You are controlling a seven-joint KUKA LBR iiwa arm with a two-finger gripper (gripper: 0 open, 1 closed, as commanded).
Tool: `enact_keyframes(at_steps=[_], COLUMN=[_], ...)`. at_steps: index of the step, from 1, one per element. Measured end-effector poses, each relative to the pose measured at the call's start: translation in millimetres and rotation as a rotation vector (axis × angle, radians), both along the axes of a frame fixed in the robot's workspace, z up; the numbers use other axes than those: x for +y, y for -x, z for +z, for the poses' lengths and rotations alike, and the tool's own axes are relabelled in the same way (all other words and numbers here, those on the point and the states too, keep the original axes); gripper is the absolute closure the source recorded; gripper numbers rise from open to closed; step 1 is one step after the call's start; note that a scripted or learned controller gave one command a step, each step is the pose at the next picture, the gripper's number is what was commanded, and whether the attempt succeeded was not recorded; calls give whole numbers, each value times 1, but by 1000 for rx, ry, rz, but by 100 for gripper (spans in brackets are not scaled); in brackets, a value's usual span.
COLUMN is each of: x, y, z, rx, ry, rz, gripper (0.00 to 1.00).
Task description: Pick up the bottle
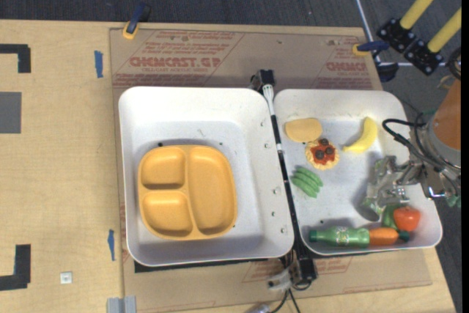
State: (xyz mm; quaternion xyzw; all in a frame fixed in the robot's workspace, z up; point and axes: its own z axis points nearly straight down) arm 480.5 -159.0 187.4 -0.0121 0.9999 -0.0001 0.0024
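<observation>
Lying flat along the near wall of the right bin (344, 102): green bottle (338, 235), its cap end touching a carrot (382, 236). Hovering low just above a tomato (405, 218), near the bottle: gripper (387, 190). Fingers' state: cannot tell.

Arm (448, 124) cut off by right edge, only wrist + orange band in frame. Gripper (382, 196) blurry, fingertips lost in clutter, can't tell jaw state. Tomato (405, 218) partly behind it. Bottle (339, 235) label too small to read.
</observation>
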Motion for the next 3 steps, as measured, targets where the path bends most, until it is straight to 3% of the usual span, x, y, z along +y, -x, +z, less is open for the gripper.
enact_keyframes(at_steps=[1, 2, 3], x=[40, 58, 63], y=[-23, -11, -9], z=[-82, -100, -100], rx=[3, -3, -6], ry=[-1, 3, 5], rz=[19, 258, 324], gripper=[100, 100, 100])
